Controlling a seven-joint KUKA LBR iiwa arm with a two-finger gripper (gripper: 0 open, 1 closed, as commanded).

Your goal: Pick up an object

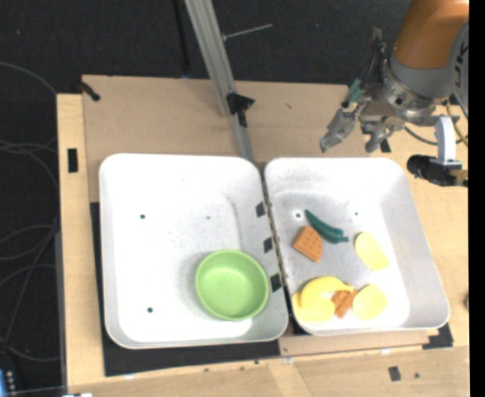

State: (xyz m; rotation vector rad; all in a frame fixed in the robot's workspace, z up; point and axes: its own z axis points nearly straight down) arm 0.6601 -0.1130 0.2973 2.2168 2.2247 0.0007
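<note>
A tan wooden table [159, 118] stands on a dark floor strewn with black cables [11, 213]. It bears two shallow white plastic bins. The left bin [168, 197] holds a lime-green round bowl [231, 284]. The right bin [382, 184] holds a small orange waffle-textured square [307, 243]. The grey two-finger hand [355, 136] hovers past the right bin's far rim, fingers parted, gripping nothing.

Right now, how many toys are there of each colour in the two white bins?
Green: 2, the green bowl and the dark green piece
Yellow: 3, one at, one at, one at
Orange: 2, the orange square and the small orange piece
Total: 7
</note>
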